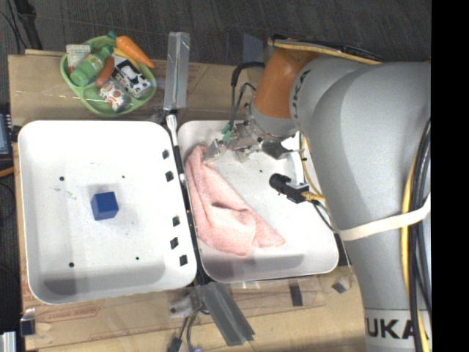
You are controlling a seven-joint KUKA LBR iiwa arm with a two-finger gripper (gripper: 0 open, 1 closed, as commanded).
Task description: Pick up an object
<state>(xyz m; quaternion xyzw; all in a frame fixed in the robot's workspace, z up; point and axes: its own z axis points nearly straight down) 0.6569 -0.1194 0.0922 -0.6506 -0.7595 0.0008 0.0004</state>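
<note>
Frankly, the trouble from here is the cloth. My hand [223, 144] sits low in the right bin [315, 259], at its far left corner, just beside the top end of the pink towel [223, 207], and from this slanted view I cannot tell whether it is apart or together, or whether any fabric lies in it. The towel lies crumpled along the bin's left side, running from near my hand toward the near edge, with a thick fold at its lower end.

As I judge it, several things could spoil the pick. If I close on a thin edge of the towel, the fabric may slide out as I rise, since most of its weight hangs away from my hand. If I come down too close to the bin wall or the divider [178, 196] between the bins, I may scrape plastic and pinch nothing. A black cable clip [289, 188] hangs off my wrist over the bin floor, close to the towel, and could snag a fold and drag the towel sideways.

The blue cube [105, 205] rests alone in the left bin [44, 284], well apart from me; reaching it means clearing the divider. The green bowl of toys [108, 75] on the counter [44, 72] lies beyond both bins.
</note>
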